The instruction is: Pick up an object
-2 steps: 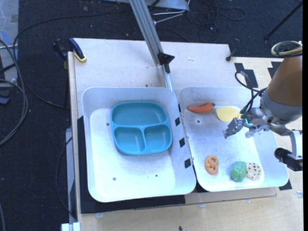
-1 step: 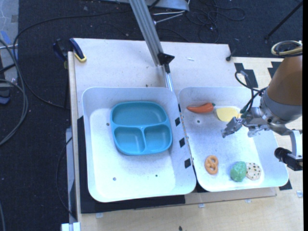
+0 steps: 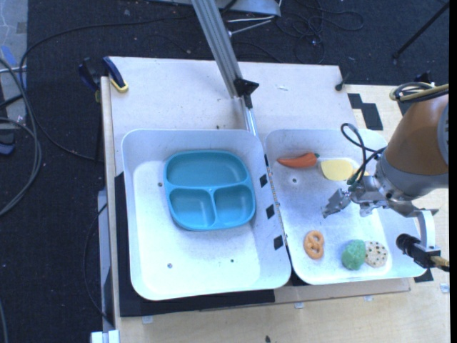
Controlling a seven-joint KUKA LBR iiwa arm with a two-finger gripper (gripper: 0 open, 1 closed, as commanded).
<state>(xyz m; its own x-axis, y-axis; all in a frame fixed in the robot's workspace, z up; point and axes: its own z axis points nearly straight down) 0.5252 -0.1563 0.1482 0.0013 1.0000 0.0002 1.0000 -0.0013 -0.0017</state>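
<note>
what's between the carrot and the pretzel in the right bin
Nothing: bare white bin floor runs from the carrot down to the pretzel, in the camera view.

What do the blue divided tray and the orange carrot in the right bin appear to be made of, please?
The blue divided tray looks like moulded plastic: uniform colour, smooth rounded compartments, a soft sheen. The carrot looks like a toy, probably plastic or rubber, given its even, saturated orange; its surface is too small to judge further.

Right bin – orange carrot [image 3: 298,161], yellow piece [image 3: 337,168], pretzel [image 3: 313,244], green ball [image 3: 353,254], speckled cookie [image 3: 376,254] – all lying flat.
</note>
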